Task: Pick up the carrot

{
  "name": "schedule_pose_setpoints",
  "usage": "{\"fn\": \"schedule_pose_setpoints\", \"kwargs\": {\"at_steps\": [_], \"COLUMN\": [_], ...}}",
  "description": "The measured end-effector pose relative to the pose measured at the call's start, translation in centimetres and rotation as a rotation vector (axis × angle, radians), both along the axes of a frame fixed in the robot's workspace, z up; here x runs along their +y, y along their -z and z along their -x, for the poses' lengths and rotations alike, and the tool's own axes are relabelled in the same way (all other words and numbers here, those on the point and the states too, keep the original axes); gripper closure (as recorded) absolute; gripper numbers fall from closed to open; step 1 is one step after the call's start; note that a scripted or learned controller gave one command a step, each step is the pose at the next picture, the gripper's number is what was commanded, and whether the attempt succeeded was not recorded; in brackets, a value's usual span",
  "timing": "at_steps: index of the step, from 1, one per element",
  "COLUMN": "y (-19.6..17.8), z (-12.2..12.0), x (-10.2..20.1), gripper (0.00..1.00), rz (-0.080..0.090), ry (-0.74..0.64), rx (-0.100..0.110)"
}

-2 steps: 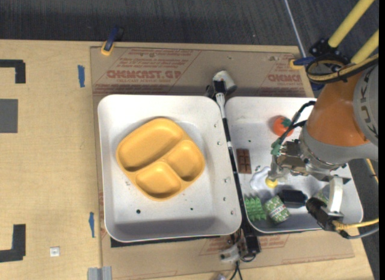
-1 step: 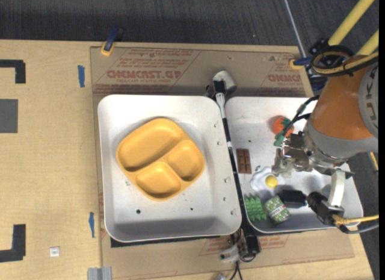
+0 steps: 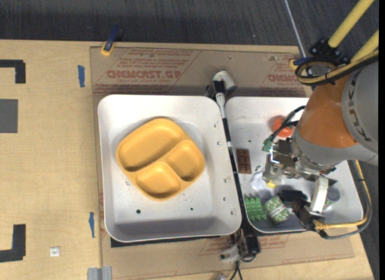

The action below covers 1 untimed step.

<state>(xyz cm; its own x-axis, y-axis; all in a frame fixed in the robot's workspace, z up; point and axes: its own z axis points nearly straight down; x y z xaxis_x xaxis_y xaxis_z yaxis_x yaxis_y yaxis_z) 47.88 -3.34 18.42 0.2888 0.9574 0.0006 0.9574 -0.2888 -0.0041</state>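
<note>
Camera view looks down on two white bins side by side. The left bin [image 3: 114,200] holds a yellow plate [image 3: 160,157] with three dips in it. The right bin [image 3: 252,113] is mostly hidden, because the big grey and orange arm [image 3: 328,122] hangs over it. The gripper [image 3: 283,173] sits low in that bin, but it is a jumble of metal and wires, and I cannot tell how it is set or if it holds a thing. A small orange bit, likely the carrot [image 3: 277,121], peeks out by the arm near the far side of the right bin; most of it is covered. A brown block [image 3: 243,160] lies near the bin's left wall. Green toys [image 3: 264,208] sit at the near edge, too small to name.
</note>
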Motion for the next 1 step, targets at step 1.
{"fn": "schedule_pose_setpoints", "kwargs": {"at_steps": [1], "y": [-3.65], "z": [-0.09], "x": [4.99], "gripper": [1.00], "rz": [0.002], "ry": [0.268], "rx": [-0.003]}}
